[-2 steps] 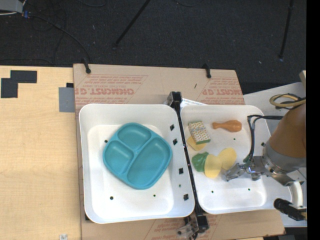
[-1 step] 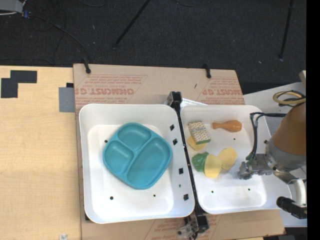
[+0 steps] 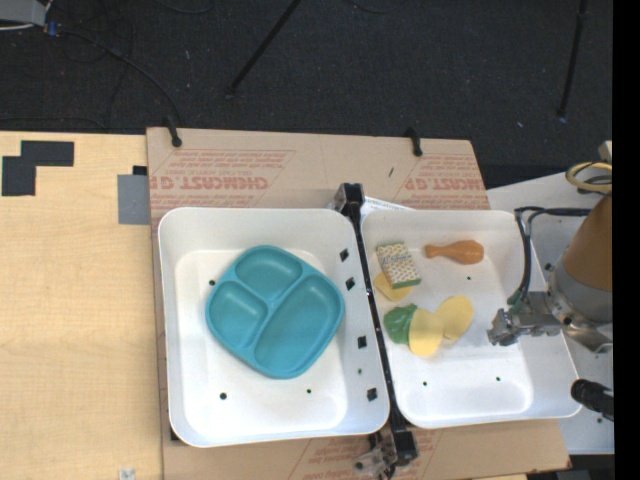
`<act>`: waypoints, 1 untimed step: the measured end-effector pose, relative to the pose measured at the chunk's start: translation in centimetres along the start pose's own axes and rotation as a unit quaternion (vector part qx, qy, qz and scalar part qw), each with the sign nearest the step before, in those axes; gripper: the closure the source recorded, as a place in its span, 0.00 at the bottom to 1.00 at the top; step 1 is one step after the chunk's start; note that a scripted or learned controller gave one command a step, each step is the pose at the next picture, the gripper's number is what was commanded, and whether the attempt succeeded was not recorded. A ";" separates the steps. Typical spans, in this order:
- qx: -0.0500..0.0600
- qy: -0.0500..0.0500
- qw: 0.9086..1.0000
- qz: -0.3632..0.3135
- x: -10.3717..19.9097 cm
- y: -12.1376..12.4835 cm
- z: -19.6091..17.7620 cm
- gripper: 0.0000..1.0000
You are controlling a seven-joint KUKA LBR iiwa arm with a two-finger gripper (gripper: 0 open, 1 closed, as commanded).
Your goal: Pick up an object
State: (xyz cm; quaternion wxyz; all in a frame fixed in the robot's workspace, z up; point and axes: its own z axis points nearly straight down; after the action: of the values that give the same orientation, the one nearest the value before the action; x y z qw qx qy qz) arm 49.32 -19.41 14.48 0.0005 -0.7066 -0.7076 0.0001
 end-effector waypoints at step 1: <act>-0.001 0.000 1.000 0.000 1.0 -0.1 -4.9 1.00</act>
State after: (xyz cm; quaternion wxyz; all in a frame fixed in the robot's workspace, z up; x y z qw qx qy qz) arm 49.24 -18.43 19.43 -0.0002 -0.7063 -0.7079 -0.0004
